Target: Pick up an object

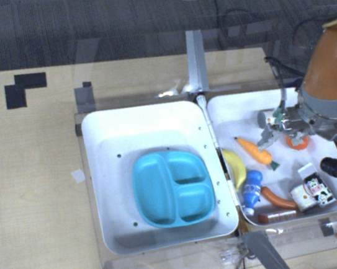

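My gripper (265,129) hangs over the back of the right bin (239,104), its fingers spread open with nothing between them. Just in front and to its left lies an orange carrot (253,150) with a green end. A small orange-red round piece (297,141) lies partly under the wrist, on the gripper's right. Further forward are a yellow banana (237,168) along the left wall, a blue bottle (251,189), an orange sausage (278,198), a dark brown stick (275,215) and a white printed box (313,192).
The left bin (108,171) holds a blue divided plate (172,187). A metal post (196,64) rises behind the wall between the bins. Bare white floor shows at the back left of the right bin.
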### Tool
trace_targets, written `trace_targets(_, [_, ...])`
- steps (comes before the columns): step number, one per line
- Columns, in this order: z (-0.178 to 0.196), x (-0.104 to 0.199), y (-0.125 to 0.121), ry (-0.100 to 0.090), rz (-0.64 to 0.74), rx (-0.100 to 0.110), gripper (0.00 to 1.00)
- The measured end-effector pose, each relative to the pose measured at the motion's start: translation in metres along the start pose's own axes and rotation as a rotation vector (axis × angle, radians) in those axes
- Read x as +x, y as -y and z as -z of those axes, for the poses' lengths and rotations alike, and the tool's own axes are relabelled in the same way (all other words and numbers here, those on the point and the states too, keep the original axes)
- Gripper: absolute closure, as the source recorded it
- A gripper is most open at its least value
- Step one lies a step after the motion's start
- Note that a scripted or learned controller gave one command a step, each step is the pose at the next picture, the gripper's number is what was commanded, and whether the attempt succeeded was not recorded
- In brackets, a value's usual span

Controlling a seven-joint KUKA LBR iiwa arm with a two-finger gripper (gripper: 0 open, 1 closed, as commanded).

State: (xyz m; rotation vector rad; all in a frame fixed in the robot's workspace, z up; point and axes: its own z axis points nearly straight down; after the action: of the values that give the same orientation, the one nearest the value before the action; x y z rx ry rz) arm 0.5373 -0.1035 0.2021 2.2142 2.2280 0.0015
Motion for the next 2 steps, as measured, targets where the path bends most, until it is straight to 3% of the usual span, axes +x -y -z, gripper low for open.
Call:
trace_targets(1, [-0.095,-0.010,-0.022,0.000,-0.057,0.001,0.00])
trace_targets(2, [-0.084,-0.008,-0.023,0.000,-0.056,-0.003,1.00])
